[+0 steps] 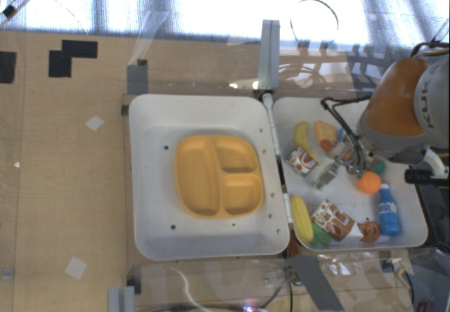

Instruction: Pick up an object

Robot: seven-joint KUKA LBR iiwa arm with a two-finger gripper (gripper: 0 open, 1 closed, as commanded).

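Bins first: two shallow white ones side by side, the left bin (151,184) holding one yellow divided tray (219,176). The right bin (415,233) carries the clutter: two bananas, one at the far side (301,135) and one along the near left wall (301,218); two printed cartons, one mid-bin (302,161), one nearer (332,219); one orange ball (368,182); one blue bottle (388,210); something green (322,236) beside the near banana; one tan piece (325,133) at the far side. The arm (397,110) leans in from the right. Its gripper (330,172) sits low in the right bin between the mid carton and the ball, with metal fingers (325,176) narrowly parted and nothing visibly between them.
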